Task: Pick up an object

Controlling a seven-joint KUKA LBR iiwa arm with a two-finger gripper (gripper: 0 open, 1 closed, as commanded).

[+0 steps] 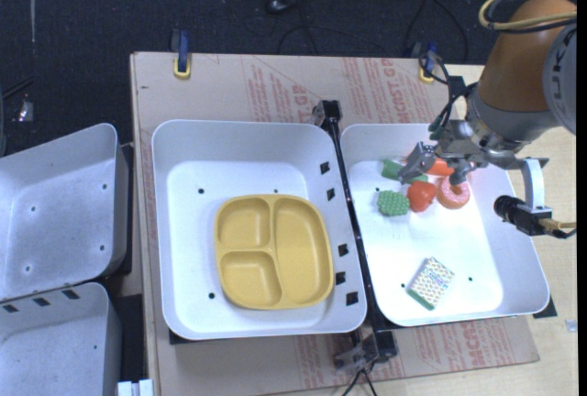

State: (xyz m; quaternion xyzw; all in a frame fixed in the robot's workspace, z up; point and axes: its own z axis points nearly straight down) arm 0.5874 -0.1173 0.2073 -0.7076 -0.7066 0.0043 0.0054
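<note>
My gripper (438, 169) hangs low over the back of the right bin (514, 289). Its two grey fingers are spread apart, so it is open, above a small cluster of toy food. An orange piece (441, 168) shows in the gap between the fingers, and I cannot tell whether they touch it. Just in front lie a red piece (421, 195) and a pink ring-shaped piece (454, 193). A dark green piece (393, 170) and a knobbly light green piece (393, 203) lie to the left. A small green and white box (430, 282) lies alone near the bin's front.
The left bin (183, 202) holds a yellow divided plate (273, 250). A black ridge (347, 220) separates the two bins. Two clamps (182, 55) (427, 64) sit at the board's back edge. Grey lids (55, 202) lie to the far left.
</note>
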